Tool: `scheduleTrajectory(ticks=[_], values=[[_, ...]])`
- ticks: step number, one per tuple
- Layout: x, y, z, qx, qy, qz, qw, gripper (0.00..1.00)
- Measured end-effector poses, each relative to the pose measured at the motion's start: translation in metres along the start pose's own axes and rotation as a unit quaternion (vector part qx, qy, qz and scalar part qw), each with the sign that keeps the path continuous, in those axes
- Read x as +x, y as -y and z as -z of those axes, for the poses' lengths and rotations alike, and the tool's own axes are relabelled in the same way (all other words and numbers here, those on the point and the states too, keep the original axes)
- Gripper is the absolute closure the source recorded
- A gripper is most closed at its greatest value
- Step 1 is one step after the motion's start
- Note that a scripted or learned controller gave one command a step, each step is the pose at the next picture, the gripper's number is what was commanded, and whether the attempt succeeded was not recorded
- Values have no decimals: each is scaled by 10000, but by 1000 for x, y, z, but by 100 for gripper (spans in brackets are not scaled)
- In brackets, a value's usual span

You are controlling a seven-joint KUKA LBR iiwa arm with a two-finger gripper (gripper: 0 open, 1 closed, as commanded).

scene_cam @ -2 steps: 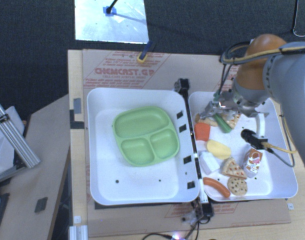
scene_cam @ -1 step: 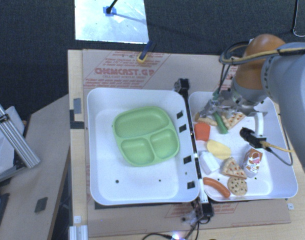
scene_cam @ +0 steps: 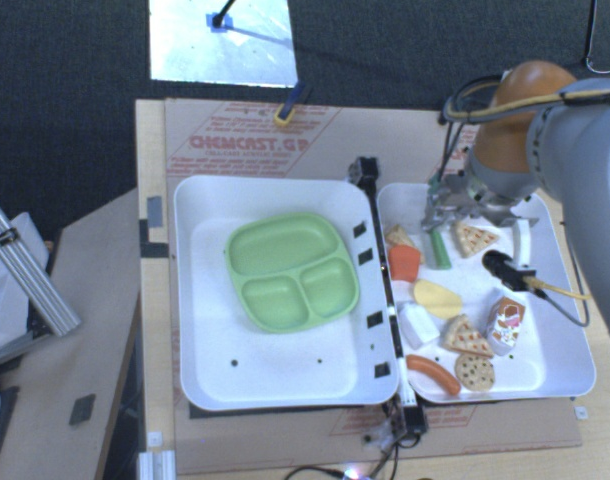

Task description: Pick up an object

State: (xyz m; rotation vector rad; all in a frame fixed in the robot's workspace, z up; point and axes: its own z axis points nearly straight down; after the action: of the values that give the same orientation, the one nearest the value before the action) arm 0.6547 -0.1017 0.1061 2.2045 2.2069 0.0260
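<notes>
My gripper [scene_cam: 441,214] hangs low over the back of the right bin [scene_cam: 570,368], under the orange band of the arm [scene_cam: 515,118]. A green stick [scene_cam: 440,249] lies straight below it, and a pizza slice [scene_cam: 475,238] lies just to its right. Whether the gripper touches the stick I cannot tell. Also in this bin lie an orange-red block [scene_cam: 405,262], a small cracker-like wedge [scene_cam: 397,235], a yellow piece [scene_cam: 438,296], a white block [scene_cam: 418,321], a second pizza slice [scene_cam: 465,336], a cookie [scene_cam: 474,371], a sausage [scene_cam: 433,373] and a small carton [scene_cam: 506,324].
The left bin [scene_cam: 200,368] holds a green divided plate [scene_cam: 290,271]. A black divider with clips [scene_cam: 377,268] runs between the bins. A black part with a yellow cable [scene_cam: 515,271] reaches over the right bin. The arm covers the right bin's far corner.
</notes>
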Motion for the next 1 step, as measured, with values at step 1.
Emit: scheduleTrajectory(ticks=[1], values=[[-8, -3, 46, 119, -17, -4, 9999, 100]])
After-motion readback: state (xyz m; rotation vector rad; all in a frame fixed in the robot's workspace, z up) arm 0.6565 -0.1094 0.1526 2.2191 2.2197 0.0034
